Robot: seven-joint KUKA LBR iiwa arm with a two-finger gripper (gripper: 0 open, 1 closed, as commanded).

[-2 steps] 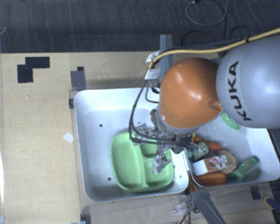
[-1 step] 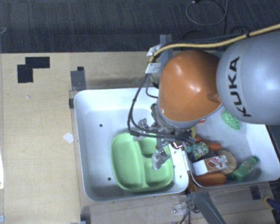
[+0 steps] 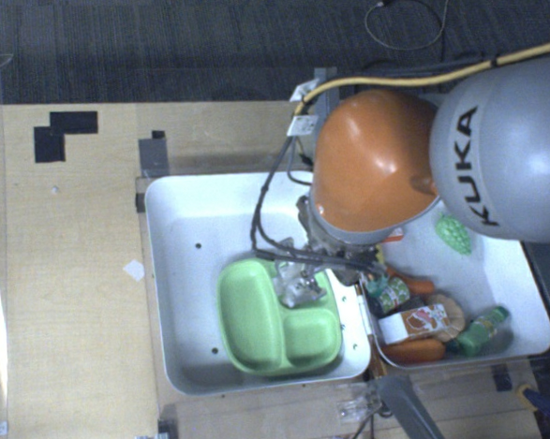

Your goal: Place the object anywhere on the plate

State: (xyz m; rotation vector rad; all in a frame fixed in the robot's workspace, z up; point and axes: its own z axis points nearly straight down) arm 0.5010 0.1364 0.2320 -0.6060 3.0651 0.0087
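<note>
Plate [image 3: 263, 318] — green, divided — lies in the left bin [image 3: 180, 267]; gripper [image 3: 301, 287] hangs over its upper right compartment — cannot tell how its fingers stand.

floor [image 3: 149, 35]: dark grey carpet | bench [image 3: 65, 304]: pale wood, black markers [image 3: 62, 133]

The arm [image 3: 412, 157] covers the upper part of the right bin [image 3: 537, 336] and the wall between the two bins. The gripper [image 3: 300, 287] sits under the wrist, over the plate [image 3: 254, 319]; its fingers are blurred and their spacing cannot be read. Whether an object lies between them cannot be told. The items [image 3: 423, 324] in the right bin overlap, and their labels are too small to read.
</note>
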